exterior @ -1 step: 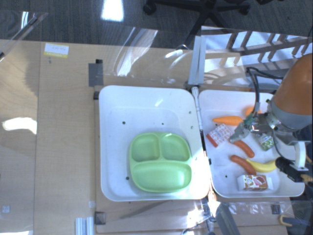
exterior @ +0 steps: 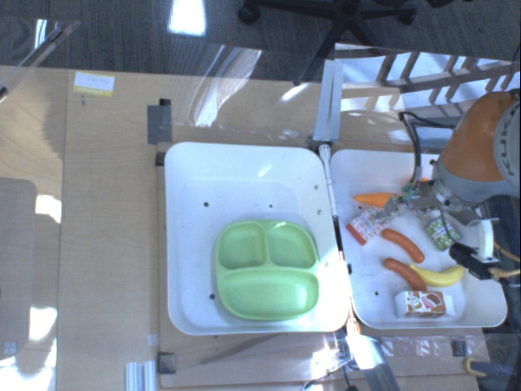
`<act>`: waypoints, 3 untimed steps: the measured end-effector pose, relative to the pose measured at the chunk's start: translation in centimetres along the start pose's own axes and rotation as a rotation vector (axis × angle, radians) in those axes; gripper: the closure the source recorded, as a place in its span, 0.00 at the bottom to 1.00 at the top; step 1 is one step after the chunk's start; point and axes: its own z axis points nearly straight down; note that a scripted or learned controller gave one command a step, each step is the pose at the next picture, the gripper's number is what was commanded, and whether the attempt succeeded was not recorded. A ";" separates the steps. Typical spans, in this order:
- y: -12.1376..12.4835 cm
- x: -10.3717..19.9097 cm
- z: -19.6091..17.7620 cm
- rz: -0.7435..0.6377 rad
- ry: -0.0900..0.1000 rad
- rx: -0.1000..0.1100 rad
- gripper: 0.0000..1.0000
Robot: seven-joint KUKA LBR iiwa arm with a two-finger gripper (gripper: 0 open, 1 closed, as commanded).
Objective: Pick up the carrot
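Orange band and grey wrist fill the right of the frame, and below them my gripper sits low in the right bin; I cannot tell its state. Just to its left lies the carrot, apparently touching it. A red-and-white packet crowds the carrot's lower side. I judge a slight miss could nudge the carrot away or snag the packet instead.
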 end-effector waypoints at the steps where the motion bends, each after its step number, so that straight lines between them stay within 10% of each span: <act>1: 6.7 3.0 0.3 0.028 0.002 0.010 0.00; 2: 8.6 2.6 0.8 0.012 0.012 0.062 0.00; 3: 8.4 2.2 -0.3 0.009 0.005 0.067 1.00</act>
